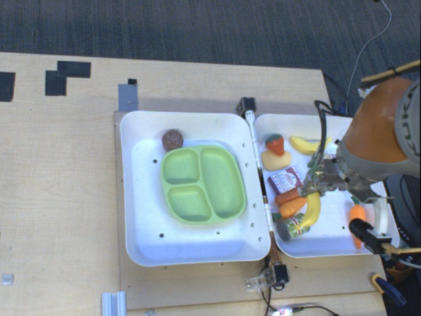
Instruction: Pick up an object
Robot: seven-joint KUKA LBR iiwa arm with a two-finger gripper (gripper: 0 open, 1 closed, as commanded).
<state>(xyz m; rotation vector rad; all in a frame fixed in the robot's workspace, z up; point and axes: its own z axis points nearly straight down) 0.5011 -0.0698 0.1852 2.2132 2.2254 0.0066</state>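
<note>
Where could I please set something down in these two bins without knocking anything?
Left bin: bare floor lies left of the green tray and along the near wall; a brown ball sits behind the tray. Right bin: its left half is crowded with toy food under the gripper; a small bare patch lies near its front.

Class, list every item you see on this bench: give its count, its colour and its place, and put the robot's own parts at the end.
Bins: 2, white, side by side on the bench.
Divided plate: 1, light green, three compartments, middle of the left bin.
Round object: 1, brown, left bin, just beyond the plate's far left corner.
Bananas: 2, yellow, right bin, one at the far side, one near the middle by the gripper.
Strawberry: 1, red with green top, right bin, far left.
Pouch: 1, red and white, right bin, left side.
Carrots: 2, orange, right bin, one left of middle, one at the right edge.
Arm: 1, grey with orange band, over the right bin.
Gripper: 1, dark, low among the right bin's items.
</note>
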